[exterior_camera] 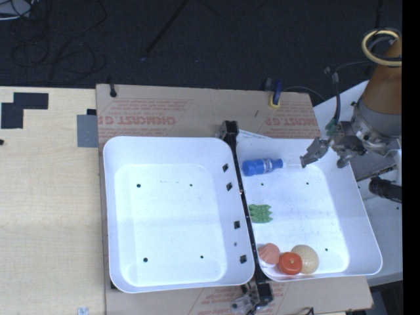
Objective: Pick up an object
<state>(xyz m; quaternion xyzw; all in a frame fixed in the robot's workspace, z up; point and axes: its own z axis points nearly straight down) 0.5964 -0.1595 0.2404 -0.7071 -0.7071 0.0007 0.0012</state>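
White plastic bins sit side by side, and the gripper (326,151) hangs over the far right edge of the right bin (341,209) with its two fingers spread apart and nothing between them.

Just to the left of the jaws, inside the right bin near its far wall, lies a blue bottle (261,167) on its side, white cap toward the jaws. Nearer the camera from the jaws, mid-bin by the divider, lies a small green object (260,213), too small to identify. Well away from the jaws, in the bin's near corner, a pink piece (268,252), a red round piece (290,263) and a beige round piece (306,258) cluster, touching. The left bin (118,176) lies far left of the jaws. The arm's upper part is cut off at the right.
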